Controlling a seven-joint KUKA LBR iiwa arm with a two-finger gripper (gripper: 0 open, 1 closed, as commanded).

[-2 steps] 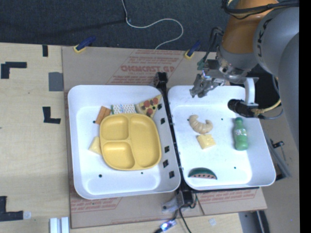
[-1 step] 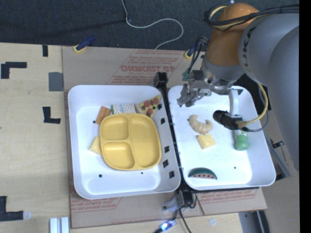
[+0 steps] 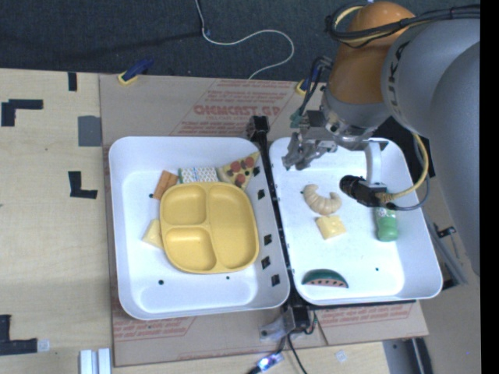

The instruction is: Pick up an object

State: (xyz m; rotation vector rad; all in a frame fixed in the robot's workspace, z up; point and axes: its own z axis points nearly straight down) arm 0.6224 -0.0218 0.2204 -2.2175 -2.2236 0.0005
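Note:
In the right bin (image 3: 405, 283) lie a beige croissant (image 3: 321, 199), a small yellow cheese wedge (image 3: 330, 227), a green bottle-like item (image 3: 386, 226) and a watermelon slice (image 3: 326, 279). My gripper (image 3: 299, 157) hangs over the far left corner of this bin, up and to the left of the croissant and apart from it. It is open with nothing between its fingers.
The left bin (image 3: 129, 287) holds a yellow divided plate (image 3: 209, 227), with an orange stick (image 3: 165, 183), a pizza slice (image 3: 242, 170) and a yellow wedge (image 3: 151, 232) around it. The wall shared by both bins runs just left of the gripper.

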